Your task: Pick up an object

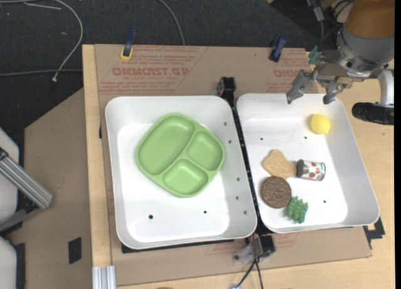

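Hand (311, 92): fingers spread apart, nothing between them, over the right bin's far edge.
Nearest target: small round yellow plastic lemon (320, 124).
Tip: centre over it, drop straight, then close.

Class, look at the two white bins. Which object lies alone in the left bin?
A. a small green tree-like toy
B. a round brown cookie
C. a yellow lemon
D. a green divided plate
D: the green divided plate is the one thing in the left bin, while the lemon, cookie and green toy lie in the right bin.
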`<state>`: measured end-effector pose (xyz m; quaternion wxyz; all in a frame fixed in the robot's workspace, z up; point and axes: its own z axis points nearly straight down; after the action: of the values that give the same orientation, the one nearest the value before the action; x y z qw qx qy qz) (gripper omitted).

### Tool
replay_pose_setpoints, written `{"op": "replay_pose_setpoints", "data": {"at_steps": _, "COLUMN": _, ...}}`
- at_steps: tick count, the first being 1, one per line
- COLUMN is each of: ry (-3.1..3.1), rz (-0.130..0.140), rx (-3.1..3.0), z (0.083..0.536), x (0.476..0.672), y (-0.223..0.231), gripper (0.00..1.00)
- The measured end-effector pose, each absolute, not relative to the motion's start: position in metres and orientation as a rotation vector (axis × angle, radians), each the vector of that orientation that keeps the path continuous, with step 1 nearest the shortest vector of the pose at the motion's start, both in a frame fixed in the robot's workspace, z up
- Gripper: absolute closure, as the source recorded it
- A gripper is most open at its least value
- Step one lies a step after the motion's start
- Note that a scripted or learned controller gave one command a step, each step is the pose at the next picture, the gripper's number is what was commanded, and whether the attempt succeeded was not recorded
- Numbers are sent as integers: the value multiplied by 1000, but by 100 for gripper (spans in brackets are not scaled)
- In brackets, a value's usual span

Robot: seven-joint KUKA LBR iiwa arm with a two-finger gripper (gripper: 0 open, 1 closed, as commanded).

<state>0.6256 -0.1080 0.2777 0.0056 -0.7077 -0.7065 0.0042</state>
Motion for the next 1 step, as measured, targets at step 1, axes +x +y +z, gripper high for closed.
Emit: {"op": "replay_pose_setpoints", "data": {"at_steps": 1, "ry": -2221, "rz": 1, "rx": -2220, "z": 285, "x": 627, "y": -108, "gripper": 0}}
